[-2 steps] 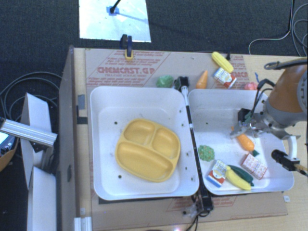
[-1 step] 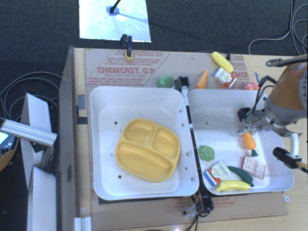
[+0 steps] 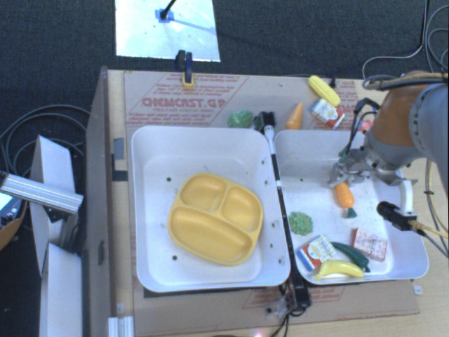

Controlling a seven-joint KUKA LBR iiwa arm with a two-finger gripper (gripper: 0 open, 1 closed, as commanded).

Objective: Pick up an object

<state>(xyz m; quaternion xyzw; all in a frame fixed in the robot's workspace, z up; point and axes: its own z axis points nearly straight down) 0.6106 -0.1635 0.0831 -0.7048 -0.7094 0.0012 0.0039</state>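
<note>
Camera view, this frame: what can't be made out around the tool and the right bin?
- Tool: too small to tell if it grips the orange carrot below.
- Arm: cut off at the right edge.
- Small packets in the right bin: print too small to read.

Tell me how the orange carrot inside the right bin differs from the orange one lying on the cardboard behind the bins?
The carrot in the right bin lies right under the gripper; the carrot on the cardboard lies apart from it. The binned one looks rounder and stubbier; the other tapers to a narrow upper end. Both are orange.
</note>
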